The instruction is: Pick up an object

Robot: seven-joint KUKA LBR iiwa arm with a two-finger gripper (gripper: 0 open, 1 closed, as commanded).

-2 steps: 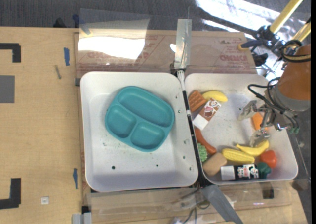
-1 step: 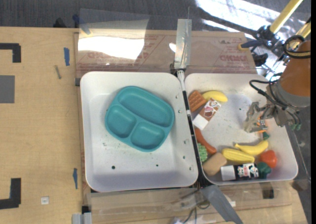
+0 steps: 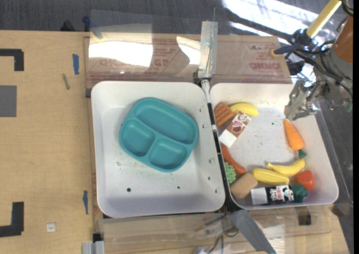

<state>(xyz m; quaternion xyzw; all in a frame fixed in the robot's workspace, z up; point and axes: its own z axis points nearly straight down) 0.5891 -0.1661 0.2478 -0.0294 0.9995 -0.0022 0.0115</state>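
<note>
I note gripper [image 3: 301,103] over right bin [image 3: 331,183] at two o'clock, jaw state I cannot tell, toy carrot [image 3: 293,134] just below it, teal divided plate [image 3: 159,134] in left bin [image 3: 106,191], plywood bench [image 3: 42,152], dark carpet beyond.

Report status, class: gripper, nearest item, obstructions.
Metal two-finger gripper hovering over right white bin, holding nothing. Orange toy carrot just below it. Nothing blocking the carrot.

The bins [image 3: 106,191] look like smooth white plastic, speckled with dirt. The teal plate [image 3: 159,133] is matt plastic. The worktop [image 3: 39,152] looks like pale matt wood. The banana [image 3: 288,166] and carrot [image 3: 293,135] are glossy plastic. The pincer [image 3: 301,104] is bare grey metal.
</note>
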